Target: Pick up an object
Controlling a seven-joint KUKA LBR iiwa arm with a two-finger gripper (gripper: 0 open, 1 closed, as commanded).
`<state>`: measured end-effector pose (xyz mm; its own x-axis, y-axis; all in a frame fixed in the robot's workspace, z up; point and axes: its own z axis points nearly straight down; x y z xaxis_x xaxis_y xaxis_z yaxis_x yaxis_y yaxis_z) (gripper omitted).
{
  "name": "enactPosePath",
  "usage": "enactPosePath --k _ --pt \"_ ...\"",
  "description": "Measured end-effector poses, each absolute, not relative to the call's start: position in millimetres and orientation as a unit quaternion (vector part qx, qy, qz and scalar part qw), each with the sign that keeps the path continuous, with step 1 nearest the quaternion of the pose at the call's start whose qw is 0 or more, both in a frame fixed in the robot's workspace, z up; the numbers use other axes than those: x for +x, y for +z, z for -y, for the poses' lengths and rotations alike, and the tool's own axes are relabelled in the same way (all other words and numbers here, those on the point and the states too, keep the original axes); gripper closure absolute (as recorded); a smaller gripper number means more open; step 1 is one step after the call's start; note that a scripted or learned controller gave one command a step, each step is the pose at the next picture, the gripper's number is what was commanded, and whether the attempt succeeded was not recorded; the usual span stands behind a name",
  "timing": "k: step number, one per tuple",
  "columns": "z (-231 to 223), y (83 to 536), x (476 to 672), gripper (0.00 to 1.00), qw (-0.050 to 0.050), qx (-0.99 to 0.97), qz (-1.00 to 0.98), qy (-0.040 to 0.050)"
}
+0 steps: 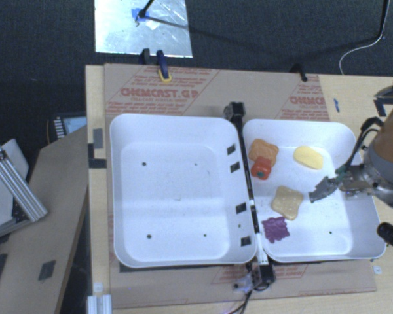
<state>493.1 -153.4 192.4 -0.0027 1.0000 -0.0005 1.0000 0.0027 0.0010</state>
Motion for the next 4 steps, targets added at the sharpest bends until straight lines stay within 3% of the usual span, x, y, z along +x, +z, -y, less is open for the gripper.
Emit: enactPosePath --k 1,2,3,4 --pt "153.5 203.4 494.2 1.0 0.002 0.705 -0.709 0.001" --pt "77.2 236.8 585.4 1.0 0.003 0.702 -0.712 0.0045" --pt "53.3 293.3 527.0 1.0 0.002 0.705 -0.709 0.0024" --pt "-32.3 346.6 513.7 1.0 0.002 0.702 -0.712 0.0042"
